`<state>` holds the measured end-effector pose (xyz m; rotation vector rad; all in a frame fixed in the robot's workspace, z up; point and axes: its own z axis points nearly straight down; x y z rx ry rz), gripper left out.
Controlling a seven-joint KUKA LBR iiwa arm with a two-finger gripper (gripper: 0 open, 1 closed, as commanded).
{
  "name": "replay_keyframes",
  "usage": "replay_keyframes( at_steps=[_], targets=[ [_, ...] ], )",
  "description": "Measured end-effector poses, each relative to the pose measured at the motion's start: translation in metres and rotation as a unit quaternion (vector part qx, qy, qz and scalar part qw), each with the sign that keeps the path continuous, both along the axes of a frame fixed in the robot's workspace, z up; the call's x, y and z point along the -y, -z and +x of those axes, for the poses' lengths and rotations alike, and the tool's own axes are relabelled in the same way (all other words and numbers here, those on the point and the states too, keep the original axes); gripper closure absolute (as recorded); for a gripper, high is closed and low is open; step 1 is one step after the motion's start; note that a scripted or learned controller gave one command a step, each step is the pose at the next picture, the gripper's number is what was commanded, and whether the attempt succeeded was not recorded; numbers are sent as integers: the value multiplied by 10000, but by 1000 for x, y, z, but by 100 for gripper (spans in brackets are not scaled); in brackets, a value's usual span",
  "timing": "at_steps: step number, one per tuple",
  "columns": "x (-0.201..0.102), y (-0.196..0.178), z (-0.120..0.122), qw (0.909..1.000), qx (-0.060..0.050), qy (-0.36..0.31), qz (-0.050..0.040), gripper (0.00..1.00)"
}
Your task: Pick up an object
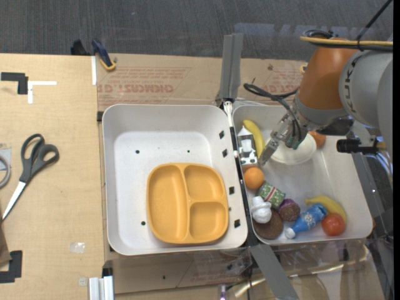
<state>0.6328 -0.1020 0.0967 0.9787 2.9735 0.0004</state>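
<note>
My gripper (279, 150) hangs open in the back of the right bin (356, 186), with nothing between its fingers. One fingertip (263, 159) reaches down toward an orange (254, 178). The other finger sits over a white bowl (295, 154). A yellow banana (253, 133) lies just left of the gripper, beside a small black and white item (245, 149). Nearer the front are a green and white carton (272, 194), a white garlic bulb (261, 212), a dark purple ball (289, 210), a blue bottle (309, 219), a second banana (326, 202) and a red tomato (333, 225).
The left bin (125, 167) holds a yellow divided plate (187, 202). Scissors (28, 161) lie on the bench at far left. A small orange item (319, 139) sits behind the white bowl, under the arm. A brown piece (270, 227) lies at the right bin's front edge.
</note>
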Motion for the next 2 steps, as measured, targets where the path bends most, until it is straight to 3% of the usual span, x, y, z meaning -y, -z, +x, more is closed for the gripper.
replay_keyframes(
  at_steps=[1,2],
  targets=[
    [9,0,-70,9918,11,1275,18,0],
    [12,0,-2,9797,8,2004,19,0]
  ],
)
